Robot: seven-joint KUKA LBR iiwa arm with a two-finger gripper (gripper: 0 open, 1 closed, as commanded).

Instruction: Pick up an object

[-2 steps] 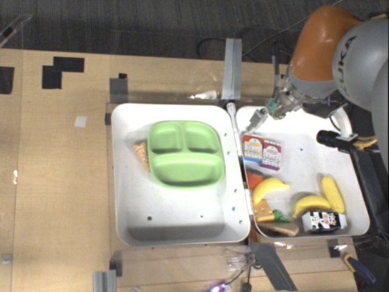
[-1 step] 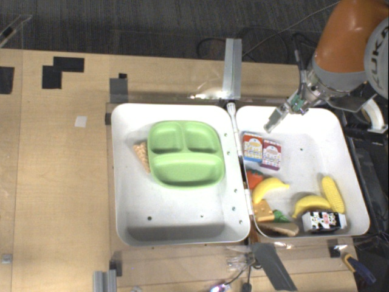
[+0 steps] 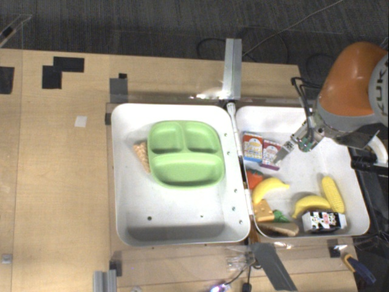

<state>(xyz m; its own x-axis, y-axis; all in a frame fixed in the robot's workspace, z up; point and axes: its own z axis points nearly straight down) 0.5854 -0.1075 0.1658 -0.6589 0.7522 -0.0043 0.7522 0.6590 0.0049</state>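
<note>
My gripper [image 3: 284, 151] hangs low over the upper middle of the right bin [image 3: 358, 181], reaching in from the right under the orange-banded wrist. Its tip is at the right edge of a small red-and-white carton [image 3: 258, 148], and I cannot tell whether it touches it. Below lie a red piece [image 3: 254, 179], a yellow banana [image 3: 267, 189], a second banana [image 3: 311, 204] and a corn cob [image 3: 332, 193]. A black-and-white carton [image 3: 322, 221] and a brown bread slice [image 3: 275, 226] sit along the front wall.
The left bin [image 3: 130, 212] holds a green divided plate [image 3: 185, 152] with a tan waffle-like piece [image 3: 141, 156] sticking out from under its left side. A metal post [image 3: 233, 66] stands behind the wall between the bins. Cables run along the floor behind.
</note>
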